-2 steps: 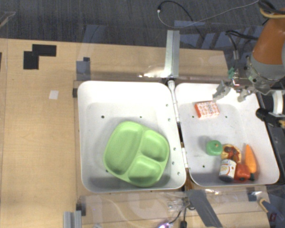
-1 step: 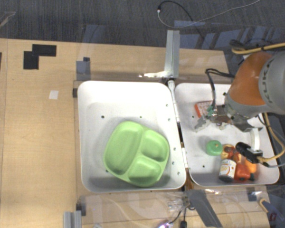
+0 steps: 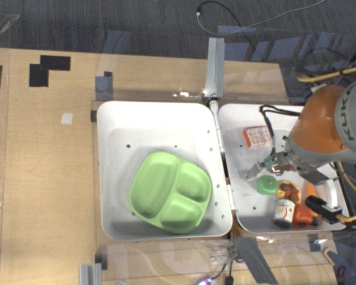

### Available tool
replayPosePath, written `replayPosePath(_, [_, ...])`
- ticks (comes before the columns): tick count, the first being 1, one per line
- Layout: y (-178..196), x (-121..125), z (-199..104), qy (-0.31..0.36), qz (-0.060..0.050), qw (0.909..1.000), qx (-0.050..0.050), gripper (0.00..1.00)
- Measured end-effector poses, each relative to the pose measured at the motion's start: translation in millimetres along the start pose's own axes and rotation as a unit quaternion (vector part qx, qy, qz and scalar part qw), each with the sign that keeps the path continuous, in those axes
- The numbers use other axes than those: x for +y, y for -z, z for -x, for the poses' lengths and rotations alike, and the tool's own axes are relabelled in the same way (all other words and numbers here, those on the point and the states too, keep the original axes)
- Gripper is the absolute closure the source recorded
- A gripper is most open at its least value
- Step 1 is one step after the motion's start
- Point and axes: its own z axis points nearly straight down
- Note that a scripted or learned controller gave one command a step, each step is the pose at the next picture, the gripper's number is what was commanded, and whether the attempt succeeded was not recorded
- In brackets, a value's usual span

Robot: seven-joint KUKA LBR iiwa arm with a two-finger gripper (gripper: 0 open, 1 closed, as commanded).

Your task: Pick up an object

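Wooden bench (image 3: 41, 177), two bins; gripper (image 3: 267, 166) is seen lower right, green round object (image 3: 266, 186) just below it; finger state cannot be told.

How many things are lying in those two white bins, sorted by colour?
Green: 2, a light green divided plastic plate in the left bin and a small round green lid-like piece in the right bin.
Orange and white: 1, a flat printed packet.
Brown-red: 1, a small labelled bottle.
Orange: 1, a slim orange piece, partly hidden.
Total: 5 that I can tell apart.
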Motion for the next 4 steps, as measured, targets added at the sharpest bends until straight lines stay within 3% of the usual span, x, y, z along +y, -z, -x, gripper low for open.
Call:
replayPosePath(1, [11.0, 1.7, -2.2, 0.001, 0.001, 1.0000, 0.002, 1.00])
replayPosePath(2, [171.9, 53.1, -33.4, -0.021, -0.006, 0.9998, 0.002, 1.00])
replayPosePath(3, [197.9, 48.4, 60.4, 0.133, -0.005, 0.9911, 0.002, 1.00])
replayPosePath(4, [258.3, 100.2, 108.1, -0.038, -0.005, 0.9993, 0.001, 1.00])
